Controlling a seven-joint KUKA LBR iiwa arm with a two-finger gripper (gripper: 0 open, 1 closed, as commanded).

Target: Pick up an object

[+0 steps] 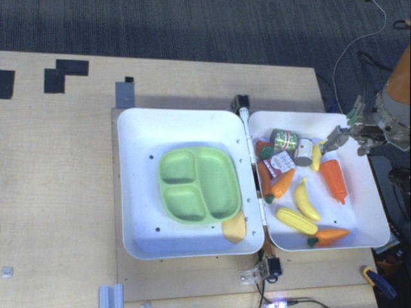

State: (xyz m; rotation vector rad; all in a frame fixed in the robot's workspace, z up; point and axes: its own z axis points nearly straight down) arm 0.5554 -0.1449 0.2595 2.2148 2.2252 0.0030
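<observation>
Objects to pick: toy foods heaped in the right bin [379, 226], none of them lifted.
Large carrot [334, 179]: orange, tapered, lying lengthwise near the bin's right side, just under the claw.
Banana [305, 201]: yellow, curved, in the bin's middle.
Corn cob [296, 221]: yellow, slanting below the banana.
Small carrot [329, 236]: orange with a green end, near the front wall.
Can [284, 139]: green with a dark label, lying on its side at the back, beside a grey cylinder [304, 151].
Left cluster: an orange carrot [281, 183] and a red-and-white packet [280, 163] pressed against the bin's left wall.
Gripper [347, 135]: over the right bin's back right corner, above the large carrot; I cannot tell whether its fingers are apart or together, and nothing shows between them.
Left bin [131, 172]: holds a green divided plate [199, 183] with three compartments; a tan piece [235, 228] lies at the plate's front right corner.
Surface: pale wooden bench [58, 191] with dark rectangular marks at the upper left.
Room: dark blue-grey carpet [192, 18] behind the bench, a thin cable [350, 43] looping at the upper right.
</observation>
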